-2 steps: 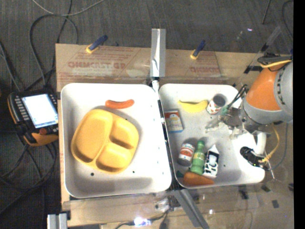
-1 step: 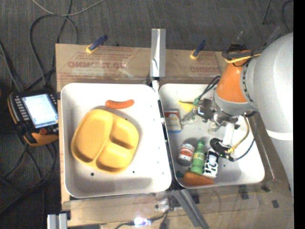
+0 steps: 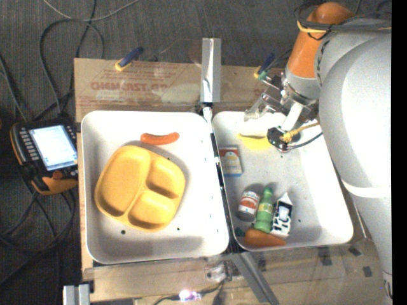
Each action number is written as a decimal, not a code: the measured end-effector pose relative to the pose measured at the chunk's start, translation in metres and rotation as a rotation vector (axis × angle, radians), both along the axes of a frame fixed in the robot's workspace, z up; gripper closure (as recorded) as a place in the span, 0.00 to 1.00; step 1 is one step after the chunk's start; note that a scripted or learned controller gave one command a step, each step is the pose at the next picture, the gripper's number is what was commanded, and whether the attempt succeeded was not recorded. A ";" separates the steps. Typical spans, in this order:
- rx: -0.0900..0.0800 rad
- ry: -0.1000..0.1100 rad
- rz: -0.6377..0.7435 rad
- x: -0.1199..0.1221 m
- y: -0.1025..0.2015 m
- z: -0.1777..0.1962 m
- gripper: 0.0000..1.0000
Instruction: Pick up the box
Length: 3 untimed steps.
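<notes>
carrot (image 3: 264, 237), box (image 3: 230, 161), hand (image 3: 275, 121) over right bin (image 3: 318, 183)

we get single fixed camera, mounted above bench, looking down at slant. both white bins fit in frame: left bin (image 3: 89, 189) toward view's left, right bin (image 3: 318, 189) beside it. arm (image 3: 356, 100) enters from right, bulking large (it sits nearer lens than bins do). far edge of bench lies toward top, dark floor with cables beyond. we look from moderate height, bin contents readable.
</notes>
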<state>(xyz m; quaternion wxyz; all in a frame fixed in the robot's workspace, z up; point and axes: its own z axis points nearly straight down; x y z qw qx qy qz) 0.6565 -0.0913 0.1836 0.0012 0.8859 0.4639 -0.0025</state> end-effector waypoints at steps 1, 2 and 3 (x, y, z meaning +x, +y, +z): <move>-0.005 0.004 0.002 0.000 0.001 0.008 1.00; 0.001 0.000 -0.146 0.011 0.047 0.055 1.00; 0.002 0.001 -0.054 0.005 0.108 -0.001 1.00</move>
